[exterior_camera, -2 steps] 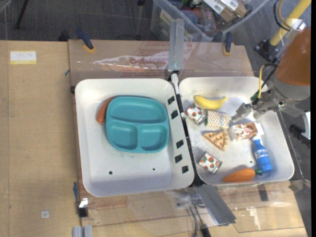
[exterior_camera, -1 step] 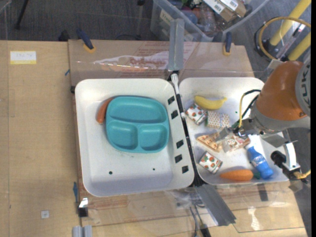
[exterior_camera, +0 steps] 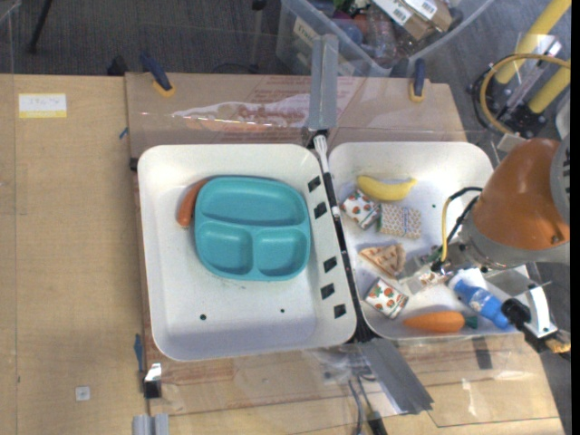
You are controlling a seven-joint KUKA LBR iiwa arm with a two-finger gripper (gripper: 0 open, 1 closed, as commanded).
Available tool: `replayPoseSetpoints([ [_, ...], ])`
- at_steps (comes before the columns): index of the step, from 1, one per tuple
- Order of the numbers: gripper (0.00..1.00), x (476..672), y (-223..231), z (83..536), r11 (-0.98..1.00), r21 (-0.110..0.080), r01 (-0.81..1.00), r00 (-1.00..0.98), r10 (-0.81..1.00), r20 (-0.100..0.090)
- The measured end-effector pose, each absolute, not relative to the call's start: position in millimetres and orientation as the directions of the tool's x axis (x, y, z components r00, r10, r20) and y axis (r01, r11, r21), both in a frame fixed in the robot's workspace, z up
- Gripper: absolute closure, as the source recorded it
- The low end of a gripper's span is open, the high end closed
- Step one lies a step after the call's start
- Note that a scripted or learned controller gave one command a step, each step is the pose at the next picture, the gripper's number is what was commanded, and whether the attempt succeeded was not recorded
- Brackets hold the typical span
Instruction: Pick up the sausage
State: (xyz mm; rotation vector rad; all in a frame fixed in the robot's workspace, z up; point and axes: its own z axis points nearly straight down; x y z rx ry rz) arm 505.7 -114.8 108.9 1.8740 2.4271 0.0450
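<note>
Table (exterior_camera: 63, 270): pale wood, matt, faint grain. Both bins (exterior_camera: 163, 243) smooth white plastic, slight sheen. Teal tray (exterior_camera: 252, 227) at the left bin's centre: matt plastic. Sausage (exterior_camera: 187, 205) at the tray's 9 o'clock: smooth, reddish, slightly glossy. Banana (exterior_camera: 385, 187) and carrot (exterior_camera: 435, 322) look like smooth plastic. Arm's orange band (exterior_camera: 521, 202): glossy.

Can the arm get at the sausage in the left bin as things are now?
Probably yes, but awkwardly. The sausage lies open from above in the left bin, yet it is pressed against the left rim of the teal tray, which leaves little room on that side. The arm is over the right bin.
</note>
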Motion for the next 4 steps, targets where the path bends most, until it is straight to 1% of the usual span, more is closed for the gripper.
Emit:
replayPoseSetpoints([
  [1, 0.00, 643.4, -167, 102, -0.132, 0.024, 0.991, 0.132, 0.991, -0.002],
  [2, 0.00, 555.4, -148, 98, -0.254, 0.026, 0.967, 0.254, 0.967, 0.004],
  [3, 0.00, 487.8, -139, 92, -0.226, 0.025, 0.974, 0.226, 0.974, -0.001],
  [4, 1.00, 492.4, -140, 106, -0.227, 0.041, 0.973, 0.227, 0.974, -0.002],
])
